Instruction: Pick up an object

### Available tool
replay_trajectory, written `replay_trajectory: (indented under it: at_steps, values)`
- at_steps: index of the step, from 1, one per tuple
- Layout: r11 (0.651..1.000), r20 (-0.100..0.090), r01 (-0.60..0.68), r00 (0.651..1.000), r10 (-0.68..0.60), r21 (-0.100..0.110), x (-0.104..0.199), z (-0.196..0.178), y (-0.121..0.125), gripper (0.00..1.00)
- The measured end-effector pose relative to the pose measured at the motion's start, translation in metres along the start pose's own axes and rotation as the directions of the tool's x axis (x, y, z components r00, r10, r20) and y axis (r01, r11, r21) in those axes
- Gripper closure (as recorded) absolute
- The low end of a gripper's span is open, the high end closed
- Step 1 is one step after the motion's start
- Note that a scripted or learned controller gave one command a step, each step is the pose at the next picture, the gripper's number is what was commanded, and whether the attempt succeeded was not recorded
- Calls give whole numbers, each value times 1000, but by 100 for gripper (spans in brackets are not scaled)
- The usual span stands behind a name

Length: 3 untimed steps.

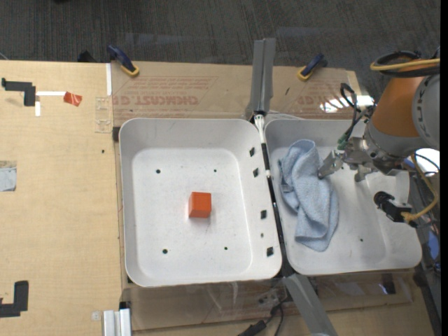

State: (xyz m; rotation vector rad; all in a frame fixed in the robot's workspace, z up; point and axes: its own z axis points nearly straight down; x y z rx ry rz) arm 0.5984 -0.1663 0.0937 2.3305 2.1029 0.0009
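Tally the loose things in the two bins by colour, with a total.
Orange: 1, the block in the left bin
Light blue: 1, the crumpled cloth in the right bin
Total: 2

orange block (200,205); light blue cloth (309,194); white bins (140,257)

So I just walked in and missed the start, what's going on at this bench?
A grey robot arm with an orange band reaches in from the right over the right bin. Its hand sits low beside a crumpled light blue cloth lying in that bin, at the cloth's upper right edge. Nothing is visibly held. An orange block lies alone in the left bin, untouched.
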Motion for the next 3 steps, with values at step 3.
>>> replay_trajectory:
  at_steps: [3]
  values:
    - [964, -1, 266, 964, -266, 3, 75, -79, 43, 100]
